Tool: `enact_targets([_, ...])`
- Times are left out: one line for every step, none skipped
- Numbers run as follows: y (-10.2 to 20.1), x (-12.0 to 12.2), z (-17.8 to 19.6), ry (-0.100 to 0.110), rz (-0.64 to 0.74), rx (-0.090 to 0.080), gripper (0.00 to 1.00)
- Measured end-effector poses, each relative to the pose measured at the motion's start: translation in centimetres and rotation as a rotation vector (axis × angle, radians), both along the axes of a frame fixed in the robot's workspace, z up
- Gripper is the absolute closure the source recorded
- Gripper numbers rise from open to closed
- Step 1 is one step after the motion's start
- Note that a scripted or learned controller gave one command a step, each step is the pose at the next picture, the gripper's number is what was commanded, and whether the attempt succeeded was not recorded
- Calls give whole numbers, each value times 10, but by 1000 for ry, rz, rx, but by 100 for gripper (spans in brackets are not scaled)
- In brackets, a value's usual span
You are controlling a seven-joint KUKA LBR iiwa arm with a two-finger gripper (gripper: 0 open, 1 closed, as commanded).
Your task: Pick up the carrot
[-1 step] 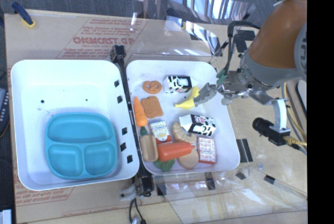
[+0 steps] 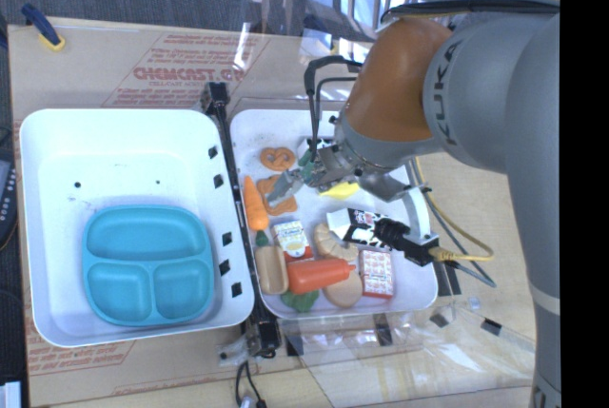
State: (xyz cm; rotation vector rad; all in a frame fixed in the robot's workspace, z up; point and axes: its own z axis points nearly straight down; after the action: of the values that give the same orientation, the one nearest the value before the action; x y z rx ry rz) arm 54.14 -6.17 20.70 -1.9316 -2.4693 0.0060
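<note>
A slim orange carrot (image 2: 254, 203) lies along the left wall of the right bin (image 2: 276, 125), its tip pointing to the far side. My gripper (image 2: 288, 184) hangs low over the bin's middle, just right of the carrot, above a brownish piece of food. The grey arm with its orange band (image 2: 395, 83) covers the bin's far right part. A thicker orange-red vegetable with green leaves (image 2: 318, 275) lies near the front of the same bin.
The right bin also holds a pretzel (image 2: 277, 158), a yellow piece (image 2: 339, 190), a small carton (image 2: 289, 238), a bun (image 2: 270, 269) and printed packets (image 2: 377, 273). In the left bin (image 2: 57, 168) sits a blue divided tray (image 2: 147, 263).
</note>
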Motion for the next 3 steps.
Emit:
enact_targets([-41, 44, -68, 2, 8, -3, 0])
enact_targets([-42, 21, -113, -12, -85, -11, 0])
enact_targets([-38, 66, -115, -5, -208, -4, 0])
